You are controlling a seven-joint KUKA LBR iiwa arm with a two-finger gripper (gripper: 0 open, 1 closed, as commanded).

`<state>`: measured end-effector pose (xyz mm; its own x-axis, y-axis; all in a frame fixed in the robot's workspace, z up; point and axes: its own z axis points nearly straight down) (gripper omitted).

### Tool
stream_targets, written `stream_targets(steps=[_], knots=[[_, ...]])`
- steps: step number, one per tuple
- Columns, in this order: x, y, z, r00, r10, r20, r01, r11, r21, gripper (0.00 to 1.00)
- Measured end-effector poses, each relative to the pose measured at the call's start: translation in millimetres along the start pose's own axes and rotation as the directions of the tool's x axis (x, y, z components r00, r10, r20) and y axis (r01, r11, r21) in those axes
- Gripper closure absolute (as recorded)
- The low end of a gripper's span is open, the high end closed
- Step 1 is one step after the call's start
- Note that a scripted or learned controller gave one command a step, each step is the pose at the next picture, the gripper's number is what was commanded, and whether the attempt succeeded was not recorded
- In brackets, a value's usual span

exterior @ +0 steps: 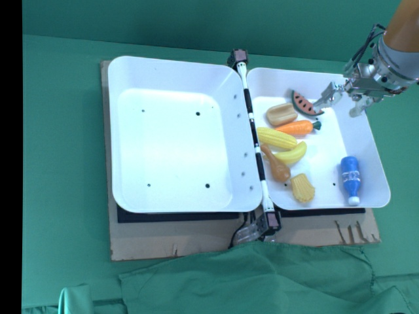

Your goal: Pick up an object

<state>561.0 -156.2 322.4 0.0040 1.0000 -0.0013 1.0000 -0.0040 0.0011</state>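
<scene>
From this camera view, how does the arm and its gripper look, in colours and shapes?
The arm enters at the upper right, with an orange band above a grey, ring-shaped wrist. Below it sits a silvery metal gripper with two slim pale fingers. Thin dark cables run along the wrist's left side.

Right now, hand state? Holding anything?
Hand: open, holding nothing, above the right bin beside the watermelon slice.
</scene>
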Motion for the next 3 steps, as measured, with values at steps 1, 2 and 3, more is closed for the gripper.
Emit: stream_targets(steps=[1, 2, 3], knots=[[0.0, 0.0, 0.0, 1.0, 0.0, 0.0, 0.0, 1.0, 0.0, 0.0], [-6.6, 6.6, 58.2, 1.0, 0.001, 0.0, -0.001, 1.0, 0.005, 0.0], [-18.8, 5.9, 111.0, 1.0, 0.002, 0.0, -0.002, 1.0, 0.006, 0.0]])
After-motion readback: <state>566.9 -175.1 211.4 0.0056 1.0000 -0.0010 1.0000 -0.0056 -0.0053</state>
